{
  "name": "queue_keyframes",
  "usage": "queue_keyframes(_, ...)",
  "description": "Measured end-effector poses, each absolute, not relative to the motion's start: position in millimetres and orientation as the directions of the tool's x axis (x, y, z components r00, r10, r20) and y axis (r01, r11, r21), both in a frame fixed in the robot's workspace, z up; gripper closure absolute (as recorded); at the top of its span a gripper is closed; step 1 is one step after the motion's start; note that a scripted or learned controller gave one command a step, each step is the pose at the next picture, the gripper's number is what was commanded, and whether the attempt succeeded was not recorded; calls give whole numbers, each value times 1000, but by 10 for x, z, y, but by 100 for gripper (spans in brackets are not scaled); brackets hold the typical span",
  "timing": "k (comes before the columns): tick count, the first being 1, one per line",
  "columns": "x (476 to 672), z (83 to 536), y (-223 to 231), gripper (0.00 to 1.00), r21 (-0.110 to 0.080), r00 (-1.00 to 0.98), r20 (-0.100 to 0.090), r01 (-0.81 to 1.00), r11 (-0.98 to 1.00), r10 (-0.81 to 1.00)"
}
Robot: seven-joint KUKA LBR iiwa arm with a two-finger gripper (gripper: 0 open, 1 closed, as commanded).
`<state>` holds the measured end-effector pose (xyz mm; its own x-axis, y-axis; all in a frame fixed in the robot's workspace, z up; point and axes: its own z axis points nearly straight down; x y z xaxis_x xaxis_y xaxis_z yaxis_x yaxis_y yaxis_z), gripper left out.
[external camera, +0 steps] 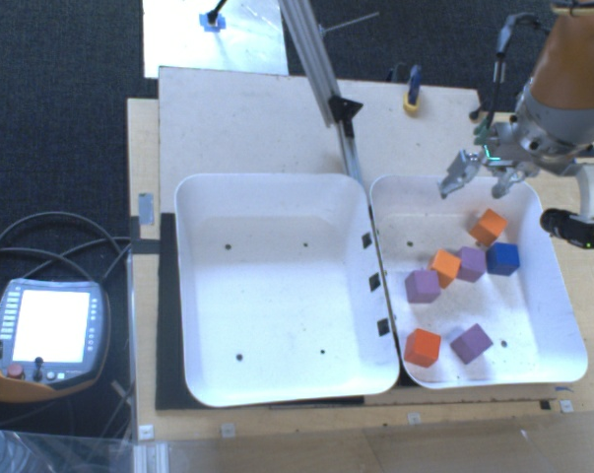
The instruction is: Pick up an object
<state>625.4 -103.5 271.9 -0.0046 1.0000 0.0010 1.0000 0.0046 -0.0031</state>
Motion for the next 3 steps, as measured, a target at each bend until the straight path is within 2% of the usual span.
queue_keyframes(1,6261,2745,-1036,0,1,-5,0,1000,5,1000)
queue_keyframes(3,6263,1910,-1065,0,-3,-2,0,1000,2,1000)
